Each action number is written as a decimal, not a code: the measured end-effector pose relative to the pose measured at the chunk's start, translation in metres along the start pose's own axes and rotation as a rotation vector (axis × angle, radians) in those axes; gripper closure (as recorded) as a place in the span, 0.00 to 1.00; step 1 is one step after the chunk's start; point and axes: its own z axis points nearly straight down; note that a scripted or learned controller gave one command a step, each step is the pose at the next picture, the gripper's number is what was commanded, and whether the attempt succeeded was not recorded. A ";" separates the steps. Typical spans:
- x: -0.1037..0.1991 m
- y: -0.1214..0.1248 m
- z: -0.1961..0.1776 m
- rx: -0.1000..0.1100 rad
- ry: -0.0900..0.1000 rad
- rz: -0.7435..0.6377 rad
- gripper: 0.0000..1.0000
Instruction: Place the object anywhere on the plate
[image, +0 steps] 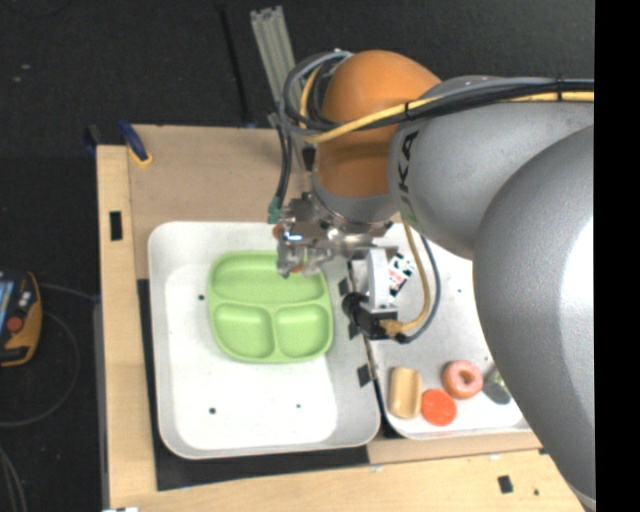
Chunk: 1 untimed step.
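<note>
A green plate (268, 308) with three compartments lies in the left white bin (190, 400). My gripper (297, 255) hangs over the plate's far right rim, under the orange band of the arm. The wrist hides its tips, and I see no object between them. In the right bin (455, 425) lie a tan cylinder (403, 391), an orange-red round piece (438, 407) and a pink ring like a doughnut (462, 377), all near the front edge.
The grey arm (510, 200) covers most of the right bin and its back half. A small grey piece (497, 386) sits beside the pink ring. Cables loop down beside the wrist near the divider between the bins. The wooden bench edge runs along the left.
</note>
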 end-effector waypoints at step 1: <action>0.047 0.002 0.004 0.000 -0.002 0.002 1.00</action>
